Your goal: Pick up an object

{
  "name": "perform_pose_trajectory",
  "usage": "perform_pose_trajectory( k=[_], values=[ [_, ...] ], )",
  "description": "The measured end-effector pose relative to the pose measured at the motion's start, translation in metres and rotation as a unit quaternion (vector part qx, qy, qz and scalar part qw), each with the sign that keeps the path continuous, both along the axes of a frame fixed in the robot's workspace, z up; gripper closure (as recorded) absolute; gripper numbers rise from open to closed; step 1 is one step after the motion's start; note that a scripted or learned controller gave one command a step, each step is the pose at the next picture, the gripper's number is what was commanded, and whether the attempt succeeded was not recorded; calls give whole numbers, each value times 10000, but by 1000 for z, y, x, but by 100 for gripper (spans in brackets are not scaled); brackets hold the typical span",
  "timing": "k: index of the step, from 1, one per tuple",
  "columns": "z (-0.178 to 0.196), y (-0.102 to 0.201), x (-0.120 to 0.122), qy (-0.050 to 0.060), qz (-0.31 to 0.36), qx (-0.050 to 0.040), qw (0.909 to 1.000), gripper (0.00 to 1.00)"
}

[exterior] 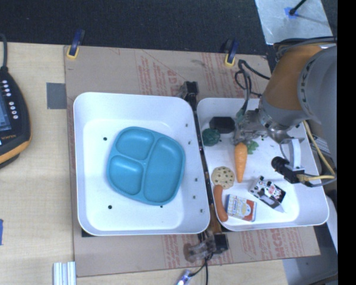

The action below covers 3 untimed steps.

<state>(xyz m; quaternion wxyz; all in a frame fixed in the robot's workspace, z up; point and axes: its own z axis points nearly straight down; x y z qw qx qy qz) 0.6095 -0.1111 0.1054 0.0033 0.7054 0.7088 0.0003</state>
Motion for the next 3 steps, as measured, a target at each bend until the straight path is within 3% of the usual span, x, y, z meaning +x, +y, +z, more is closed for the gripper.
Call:
perform_pose_trajectory(
  k=[1,2,3],
  values=[
    [-14,-32,-45,49,-5,18,10000,100],
    [95,7,-70,33,-3,22,10000,100],
    [110,71,-76,35,8,17,10000,100]
  ],
)
